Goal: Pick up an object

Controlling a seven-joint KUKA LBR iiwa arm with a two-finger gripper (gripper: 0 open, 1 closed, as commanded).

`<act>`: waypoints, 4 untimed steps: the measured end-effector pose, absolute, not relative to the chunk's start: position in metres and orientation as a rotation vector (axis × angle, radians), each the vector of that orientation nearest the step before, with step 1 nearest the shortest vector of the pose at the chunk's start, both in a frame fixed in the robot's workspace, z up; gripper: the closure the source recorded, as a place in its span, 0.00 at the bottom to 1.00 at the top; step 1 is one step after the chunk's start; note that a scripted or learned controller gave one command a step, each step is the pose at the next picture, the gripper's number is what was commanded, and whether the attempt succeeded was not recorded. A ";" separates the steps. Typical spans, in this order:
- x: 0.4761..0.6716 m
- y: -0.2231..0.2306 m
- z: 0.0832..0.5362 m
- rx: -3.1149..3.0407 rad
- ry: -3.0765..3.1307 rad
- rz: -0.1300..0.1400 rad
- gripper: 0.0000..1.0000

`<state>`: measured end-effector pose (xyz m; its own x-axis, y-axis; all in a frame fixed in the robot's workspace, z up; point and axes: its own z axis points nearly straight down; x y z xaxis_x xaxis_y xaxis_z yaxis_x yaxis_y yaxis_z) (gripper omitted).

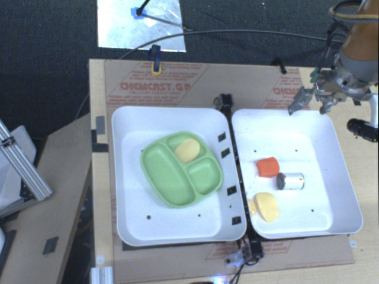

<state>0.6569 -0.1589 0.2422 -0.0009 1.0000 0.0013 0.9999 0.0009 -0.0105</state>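
My gripper (312, 103) hangs open above the far edge of the right bin (337, 158), its two fingers spread with nothing between them. Inside that bin lie an orange block (267, 167), a small grey and white cylinder (291, 181) beside it, and a yellow lump (266, 206) near the front. In the left bin (127, 176) sits a green divided plate (177, 169) with a yellow piece (188, 151) in its far compartment. All these objects are well forward and left of the gripper.
The arm, with its orange band (361, 37), comes in from the upper right. A cardboard sheet (177, 81) lies under both bins. A shiny square plate (141, 15) rests on the dark floor at the back. A metal rail (21, 158) stands at the left.
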 end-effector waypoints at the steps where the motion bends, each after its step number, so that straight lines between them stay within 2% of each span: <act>1: 0.659 -0.158 0.251 -2.219 -2.226 -0.001 0.00; 4: 0.666 -0.154 0.122 -2.218 -2.229 -0.002 0.00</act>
